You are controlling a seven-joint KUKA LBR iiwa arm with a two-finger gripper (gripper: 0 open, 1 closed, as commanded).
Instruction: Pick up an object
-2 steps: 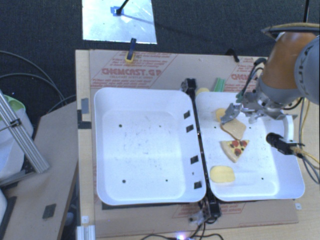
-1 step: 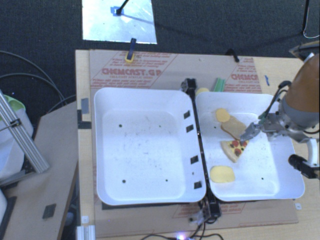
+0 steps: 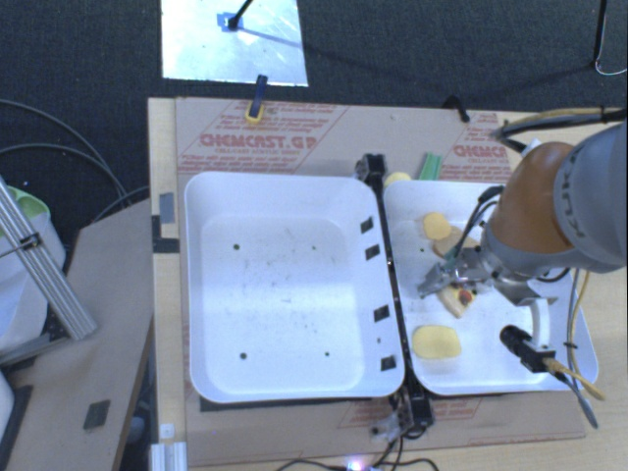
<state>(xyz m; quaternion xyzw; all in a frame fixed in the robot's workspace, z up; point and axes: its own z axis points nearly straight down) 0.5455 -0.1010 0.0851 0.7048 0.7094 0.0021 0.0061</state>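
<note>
Gripper [image 3: 444, 281] over pale block [image 3: 453, 302], perhaps red-marked, right bin [image 3: 491, 376].

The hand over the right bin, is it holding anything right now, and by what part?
Cannot be told. The hand sits low over a small tan and red object in the right bin, but no grip shows.

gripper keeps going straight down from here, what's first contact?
Likely the small tan object right under the gripper in the right bin, then the bin floor. Height above it is unclear from this slanted view.
</note>
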